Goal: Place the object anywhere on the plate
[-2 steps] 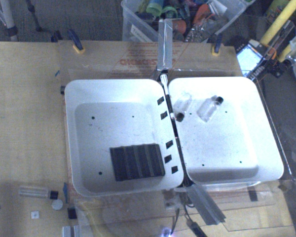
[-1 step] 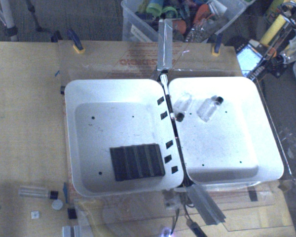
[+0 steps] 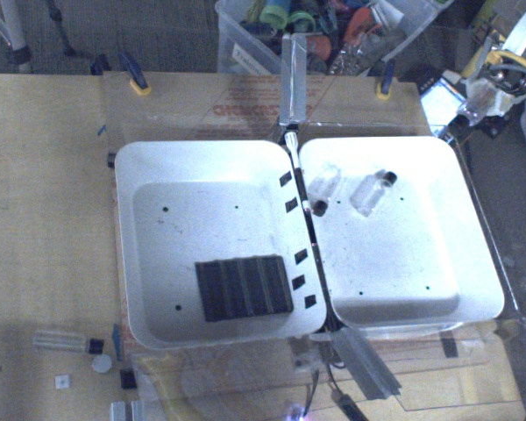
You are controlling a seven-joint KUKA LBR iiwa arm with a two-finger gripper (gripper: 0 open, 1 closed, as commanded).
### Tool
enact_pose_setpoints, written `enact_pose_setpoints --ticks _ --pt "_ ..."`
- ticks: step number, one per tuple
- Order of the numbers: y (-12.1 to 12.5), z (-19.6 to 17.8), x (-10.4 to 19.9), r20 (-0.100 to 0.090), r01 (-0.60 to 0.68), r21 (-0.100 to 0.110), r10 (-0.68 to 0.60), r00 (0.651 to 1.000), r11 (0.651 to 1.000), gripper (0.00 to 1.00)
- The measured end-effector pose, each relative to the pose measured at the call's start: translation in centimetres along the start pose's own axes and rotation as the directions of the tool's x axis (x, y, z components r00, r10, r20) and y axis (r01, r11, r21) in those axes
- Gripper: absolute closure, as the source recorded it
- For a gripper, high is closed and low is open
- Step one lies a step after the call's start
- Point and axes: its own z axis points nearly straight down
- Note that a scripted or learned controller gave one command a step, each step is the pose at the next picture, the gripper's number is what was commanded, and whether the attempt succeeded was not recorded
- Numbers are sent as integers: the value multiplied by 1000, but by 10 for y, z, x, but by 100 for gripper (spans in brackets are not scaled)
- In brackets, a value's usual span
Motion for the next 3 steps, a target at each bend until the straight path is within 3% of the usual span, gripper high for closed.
enact_pose_setpoints --ticks 1,2,3 --pt "60 -14 -46 -4 -175 -4 175 985 985 100" --pt "8 -14 -7 -4 -368 -1 368 930 930 100" --pt "73 -14 -57 -4 -261 -3 261 965 965 100"
